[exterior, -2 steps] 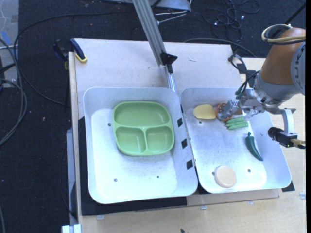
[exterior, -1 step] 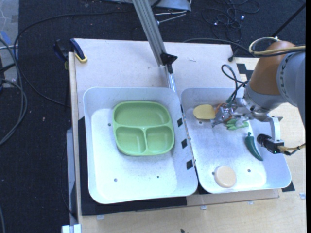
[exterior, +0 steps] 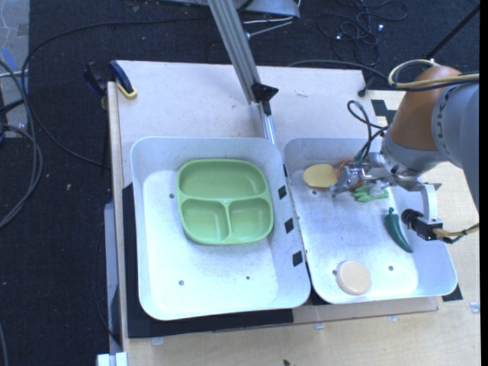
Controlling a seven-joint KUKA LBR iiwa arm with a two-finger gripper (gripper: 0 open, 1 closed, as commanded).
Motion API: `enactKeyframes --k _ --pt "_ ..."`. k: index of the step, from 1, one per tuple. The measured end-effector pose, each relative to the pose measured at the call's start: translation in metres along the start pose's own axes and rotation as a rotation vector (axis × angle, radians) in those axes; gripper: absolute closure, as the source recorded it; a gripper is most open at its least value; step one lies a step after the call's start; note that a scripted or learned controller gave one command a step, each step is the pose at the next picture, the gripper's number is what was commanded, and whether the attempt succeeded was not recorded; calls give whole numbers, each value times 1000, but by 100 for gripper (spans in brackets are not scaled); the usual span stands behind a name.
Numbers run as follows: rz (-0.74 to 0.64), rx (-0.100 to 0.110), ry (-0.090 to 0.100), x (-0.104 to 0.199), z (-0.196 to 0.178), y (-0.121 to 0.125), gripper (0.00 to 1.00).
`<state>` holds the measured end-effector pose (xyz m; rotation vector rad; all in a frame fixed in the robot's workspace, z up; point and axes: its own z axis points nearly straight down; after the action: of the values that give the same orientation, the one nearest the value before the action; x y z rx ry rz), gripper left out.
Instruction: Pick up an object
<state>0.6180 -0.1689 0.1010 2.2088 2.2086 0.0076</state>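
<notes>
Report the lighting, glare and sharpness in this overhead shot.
Camera view: bright, even light washes out the white bins and bench; soft shadow under the green tray; the floor stays dark; the gripper looks slightly soft among clutter; the green pepper is crisp.

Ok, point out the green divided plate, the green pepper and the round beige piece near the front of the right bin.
green divided plate (exterior: 226,201): camera view, on the central ridge between its compartments.
green pepper (exterior: 398,232): camera view, on the middle of its body.
round beige piece (exterior: 354,277): camera view, on its top face.
</notes>
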Motion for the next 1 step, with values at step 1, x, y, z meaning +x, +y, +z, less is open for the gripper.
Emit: enactKeyframes --k 1 --pt "1 -13 -7 -2 -14 3 100"
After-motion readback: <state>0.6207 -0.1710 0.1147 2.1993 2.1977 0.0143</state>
